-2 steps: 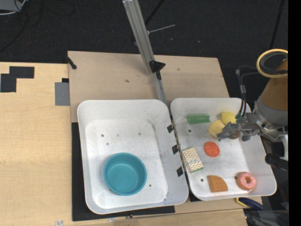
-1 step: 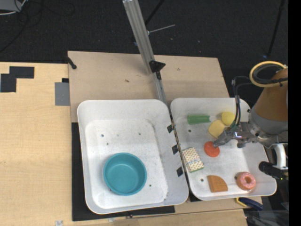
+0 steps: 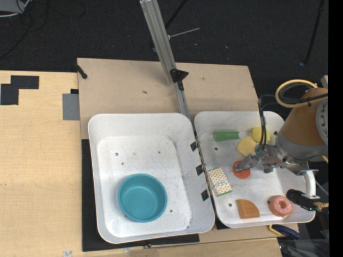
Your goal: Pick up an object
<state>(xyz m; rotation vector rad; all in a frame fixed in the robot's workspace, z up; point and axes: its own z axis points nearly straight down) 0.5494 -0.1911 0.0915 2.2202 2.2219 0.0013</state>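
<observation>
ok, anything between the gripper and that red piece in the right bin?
Nothing visible. The gripper is right at the red piece in the right bin, no object between them. Closest neighbour is the yellow piece, beside the gripper just toward the bin's far wall. The patterned box lies apart to the view's left.

A robotics lab is showing here. Two white bins are sitting on a bench. Cables are trailing over dark floor.
</observation>
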